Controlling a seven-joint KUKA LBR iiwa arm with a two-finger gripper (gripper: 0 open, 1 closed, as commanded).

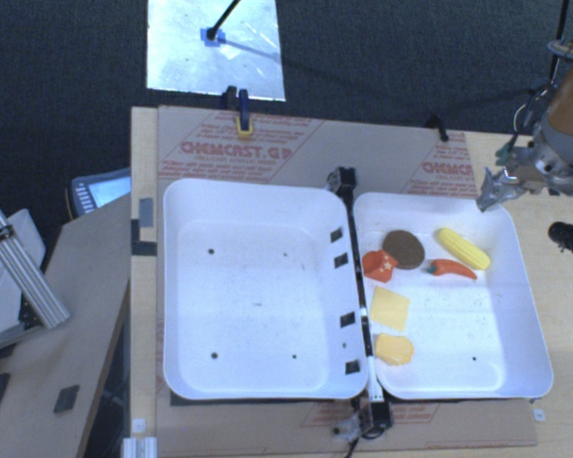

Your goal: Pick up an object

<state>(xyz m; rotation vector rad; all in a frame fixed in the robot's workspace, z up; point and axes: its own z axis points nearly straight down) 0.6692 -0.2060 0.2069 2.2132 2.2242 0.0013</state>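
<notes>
The right bin (pixel 517 349) holds several toy foods: a brown round patty (pixel 404 247), a yellow corn cob (pixel 463 248), an orange-red chili pepper (pixel 450 269), a red piece (pixel 379 265), a yellow cheese slice (pixel 390 309) and a small orange-yellow piece (pixel 394 349). My gripper (pixel 495 194) hangs at the far right, above the back right corner of the right bin, apart from all the objects. Nothing shows between its fingers.
The left bin (pixel 256 297) lies beside the right one, with a black clip strip (pixel 352 291) along their shared edge. Both rest on a cardboard sheet (pixel 299 144). A shiny square plate (pixel 215 42) lies behind the bench.
</notes>
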